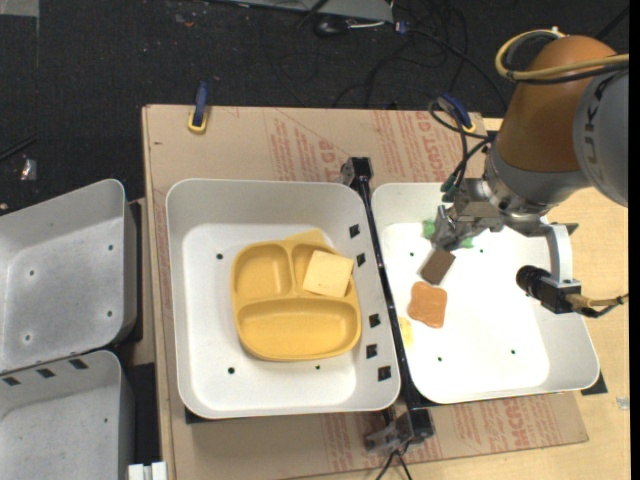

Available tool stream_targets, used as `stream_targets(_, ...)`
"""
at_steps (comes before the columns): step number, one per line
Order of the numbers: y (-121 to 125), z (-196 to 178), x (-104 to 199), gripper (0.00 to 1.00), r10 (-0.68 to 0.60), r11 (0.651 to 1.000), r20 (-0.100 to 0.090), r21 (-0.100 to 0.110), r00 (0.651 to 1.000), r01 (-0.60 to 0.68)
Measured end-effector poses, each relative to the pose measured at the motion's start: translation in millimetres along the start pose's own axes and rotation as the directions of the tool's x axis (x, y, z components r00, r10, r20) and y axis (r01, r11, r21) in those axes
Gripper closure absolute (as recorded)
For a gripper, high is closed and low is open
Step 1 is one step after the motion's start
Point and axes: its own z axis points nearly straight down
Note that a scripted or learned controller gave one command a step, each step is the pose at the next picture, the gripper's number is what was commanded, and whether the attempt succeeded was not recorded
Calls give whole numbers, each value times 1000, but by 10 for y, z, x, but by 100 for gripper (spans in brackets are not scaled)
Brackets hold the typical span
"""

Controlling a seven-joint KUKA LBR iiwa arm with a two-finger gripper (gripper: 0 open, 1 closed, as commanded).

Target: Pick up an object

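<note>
My gripper point(452, 236) hangs over the upper left part of the right bin point(520, 368), under the grey and orange wrist. A small brown block point(437, 265) lies tilted right at the gripper's lower tip; whether it is gripped cannot be made out. A green piece point(431, 228) peeks out on the gripper's left side. Just below the brown block, an orange toast-like square point(428, 305) rests on the bin floor, with a small yellow scrap point(407, 324) beside it at the bin's left wall.
The left bin point(200, 368) bears a yellow divided plate point(290, 333) with a pale yellow square slab point(327, 273) on its upper right compartment. A black fitting point(545, 288) on the arm hangs over the right bin's right half. White trays lie off the bench at far left.
</note>
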Motion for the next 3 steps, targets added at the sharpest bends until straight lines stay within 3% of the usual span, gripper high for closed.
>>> stream_targets(3, 583, -8, 1532, 100, 1, 1000, 0, -1, 1000, -1)
